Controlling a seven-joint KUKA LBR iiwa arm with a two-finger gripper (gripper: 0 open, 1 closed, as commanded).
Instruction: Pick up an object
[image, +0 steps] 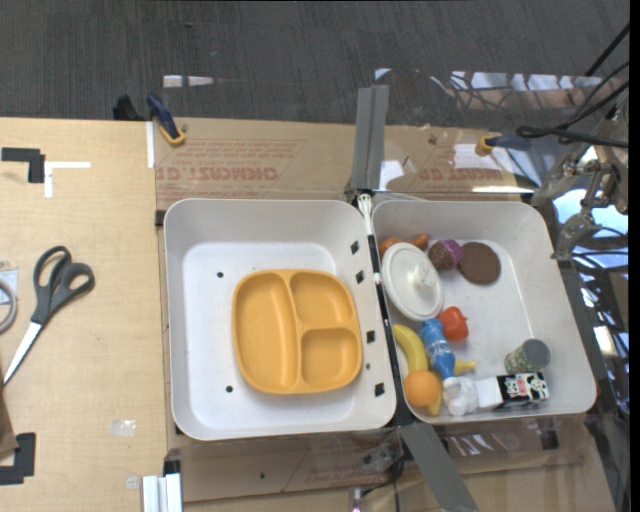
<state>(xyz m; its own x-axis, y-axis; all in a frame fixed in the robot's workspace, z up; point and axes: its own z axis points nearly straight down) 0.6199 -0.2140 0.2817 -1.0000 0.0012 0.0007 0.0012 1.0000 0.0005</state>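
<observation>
The right bin holds a jumble of small objects. A white round lid lies at its left, with a purple object and a brown disc behind it. Toward the front lie a red piece, a blue bottle, a banana and an orange. A white lump, a black-and-white box and a small grey can sit at the front right. The left bin carries a yellow divided plate.
Scissors lie on the wooden bench left of the bins. A blue and yellow clamp sits at the back left. Cables and metal framework crowd the back right corner beyond the right bin.
</observation>
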